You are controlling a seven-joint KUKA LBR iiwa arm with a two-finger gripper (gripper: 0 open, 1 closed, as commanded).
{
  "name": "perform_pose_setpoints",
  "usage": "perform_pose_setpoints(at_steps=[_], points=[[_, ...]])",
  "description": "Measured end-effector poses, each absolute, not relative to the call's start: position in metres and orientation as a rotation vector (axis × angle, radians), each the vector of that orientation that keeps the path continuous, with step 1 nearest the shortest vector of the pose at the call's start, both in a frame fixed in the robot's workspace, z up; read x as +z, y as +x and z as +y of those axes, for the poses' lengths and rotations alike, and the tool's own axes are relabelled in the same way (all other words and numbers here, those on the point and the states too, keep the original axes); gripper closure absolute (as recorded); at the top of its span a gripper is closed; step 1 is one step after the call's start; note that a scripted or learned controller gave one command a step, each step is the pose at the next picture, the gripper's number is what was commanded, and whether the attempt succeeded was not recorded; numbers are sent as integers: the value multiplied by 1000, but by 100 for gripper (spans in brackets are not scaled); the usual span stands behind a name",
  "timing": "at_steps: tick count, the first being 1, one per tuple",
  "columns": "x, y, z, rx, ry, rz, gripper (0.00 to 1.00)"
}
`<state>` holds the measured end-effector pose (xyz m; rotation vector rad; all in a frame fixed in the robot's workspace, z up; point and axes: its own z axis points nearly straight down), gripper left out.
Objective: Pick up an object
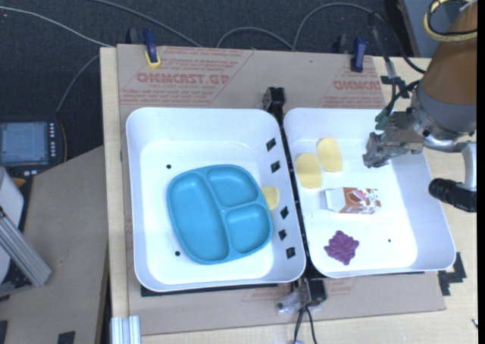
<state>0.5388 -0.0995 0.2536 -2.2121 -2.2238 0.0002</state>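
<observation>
Camera view, near to far. Right shallow white bin (424, 248): a purple knobbly grape-like toy (342, 246) lies nearest the front edge; just beyond it, at its 1 o'clock, a small white packet with a brown-red label (353, 200); further back, two pale yellow rounded pieces (308, 170) (330, 154) side by side, near each other. Left shallow white bin (144, 153): blue three-compartment plastic tray (219, 212), with a small yellow piece (270, 197) touching its rim at 3 o'clock.

Step, as judged: approach, nothing lifted. Two-finger gripper (377, 154) hangs over the right bin's far part, at 3 o'clock from the farther yellow piece and apart from it. Finger opening cannot be told; nothing shows in its grasp. Grey arm with its orange band (453, 70) enters from 2 o'clock, wrist angled down.

Next move likely calls for a shift toward 9 o'clock, then descent.
</observation>
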Motion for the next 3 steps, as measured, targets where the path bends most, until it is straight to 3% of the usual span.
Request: perform_pose_setpoints(at_steps=[2,3], points=[[226,518,2,2,-2211,-2224,100],[236,510,57,-3,-2214,-2227,100]])
